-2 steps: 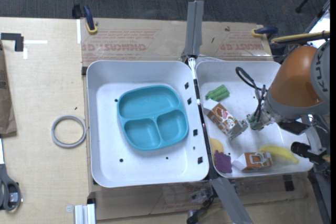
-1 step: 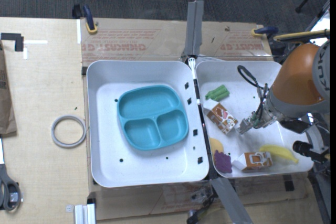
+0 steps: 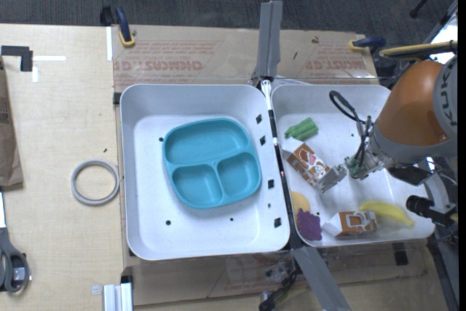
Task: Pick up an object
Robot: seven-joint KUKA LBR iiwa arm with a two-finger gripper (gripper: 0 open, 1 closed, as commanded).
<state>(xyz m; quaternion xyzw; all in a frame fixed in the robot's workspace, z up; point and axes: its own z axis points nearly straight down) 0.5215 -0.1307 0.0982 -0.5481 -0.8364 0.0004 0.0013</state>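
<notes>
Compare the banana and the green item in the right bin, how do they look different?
The banana is yellow, while the green item is green. The banana is longer and curved, the green item shorter and lumpier. The banana lies near the bin's front right corner beside a small carton; the green item sits toward the back, near the divider. Both lie flat in the right bin, untouched by the hand.

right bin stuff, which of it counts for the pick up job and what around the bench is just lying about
Job:
end effector, low in the right bin
snack packet
green piece
banana
small carton
purple item

Lying about:
blue divided tray in the left bin
tape ring
scissors
</notes>
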